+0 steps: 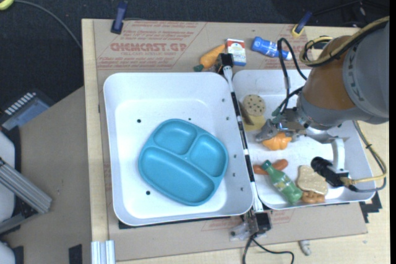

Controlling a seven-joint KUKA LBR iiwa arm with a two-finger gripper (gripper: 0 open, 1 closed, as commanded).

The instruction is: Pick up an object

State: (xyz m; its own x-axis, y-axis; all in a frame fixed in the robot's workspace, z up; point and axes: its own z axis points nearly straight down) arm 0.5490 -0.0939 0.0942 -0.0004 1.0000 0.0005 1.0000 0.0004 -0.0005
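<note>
In the right half of the frame the gripper (275,130) is low inside the right bin (362,151), just above an orange toy fruit (276,143). The metal fingertips seem to touch the top of the fruit or stand very close to it, but the wrist covers much of them. It cannot be told whether the jaws are spread or pressed together, and the fruit is not clearly seen between them, so it should not be counted as held.

The orange fruit lies near the left wall of the right bin, at the middle height of the frame. Above it is a beige round piece with holes (253,107). Below it lie a small red sausage (279,164), a green bottle (281,181) on its side and a slice of toast (312,180), all near each other in the lower part of the bin. The left bin (124,96) holds a blue divided plate (182,161).

The fruit looks like light hollow plastic, stiff and smooth, with a rounded body. Such a shape probably slips out if it is pinched near one end. A hold across its widest middle part would likely be the most secure, and little force should be enough.
</note>
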